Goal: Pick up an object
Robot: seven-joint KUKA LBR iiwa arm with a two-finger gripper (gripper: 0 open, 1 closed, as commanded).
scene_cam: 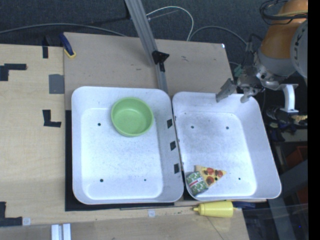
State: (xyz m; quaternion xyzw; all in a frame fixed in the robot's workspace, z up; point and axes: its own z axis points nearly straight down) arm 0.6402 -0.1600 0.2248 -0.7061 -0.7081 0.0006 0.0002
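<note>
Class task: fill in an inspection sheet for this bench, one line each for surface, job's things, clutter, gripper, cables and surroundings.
Surface: wooden bench bearing a left bin and a right bin, side by side.
Job's things: green bowl upright in the left bin's far part; pizza slice toy and a small green printed item in the right bin's near left corner.
Clutter: yellow bottle lying on the bench outside the right bin's near edge.
Gripper: gripper open, above the right bin's far edge, holding nothing.
Cables: thin cables behind the bench.
Surroundings: dark floor; slanted metal pole.

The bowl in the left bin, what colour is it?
Light green, plain with no pattern; the bowl shows clearly in the camera view.
</note>
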